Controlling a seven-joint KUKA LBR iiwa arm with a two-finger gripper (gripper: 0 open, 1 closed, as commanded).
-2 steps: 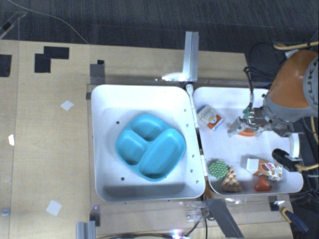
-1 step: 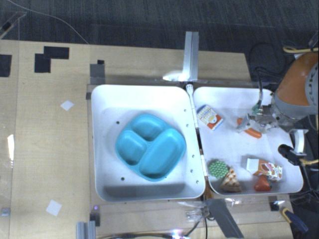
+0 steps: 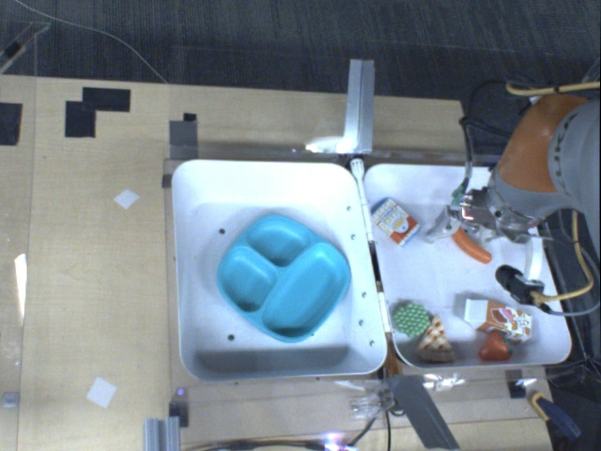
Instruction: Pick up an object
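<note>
My gripper (image 3: 459,218) hangs over the upper middle of the right bin (image 3: 554,350), under the grey wrist and the orange band (image 3: 529,150). An orange carrot-like piece (image 3: 472,246) lies just below it, touching or nearly touching the gripper's tip. A small white and orange carton (image 3: 394,221) lies to the gripper's left. Along the bin's front lie a green round piece (image 3: 409,318), a brown wedge (image 3: 435,342), a white block (image 3: 472,307), a patterned carton (image 3: 509,322) and a red piece (image 3: 494,348).
The left bin (image 3: 197,252) holds a blue divided plate (image 3: 284,275). A metal post (image 3: 361,106) stands behind the ridge between the bins. Black cables (image 3: 518,282) hang by the right bin's right wall.
</note>
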